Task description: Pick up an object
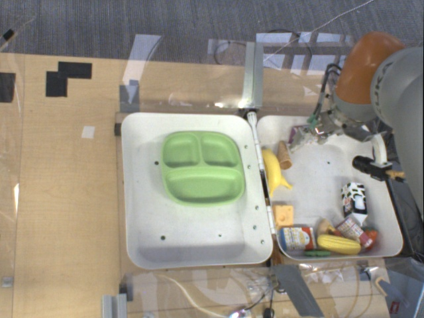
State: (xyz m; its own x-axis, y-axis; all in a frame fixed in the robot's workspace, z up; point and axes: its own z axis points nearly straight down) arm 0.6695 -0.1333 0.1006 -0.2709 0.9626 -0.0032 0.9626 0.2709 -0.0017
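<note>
Grey arm point(397, 85), rounded orange band point(361, 68) above wrist, thin dark cables alongside

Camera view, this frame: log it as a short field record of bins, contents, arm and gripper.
left bin: holds a green divided plate
right bin: banana and cork-like piece by the left wall; cow figure at right; orange block and mixed toy food along the near edge
arm: over the right bin's far right corner
gripper: low at the far edge, fingers unclear
</note>
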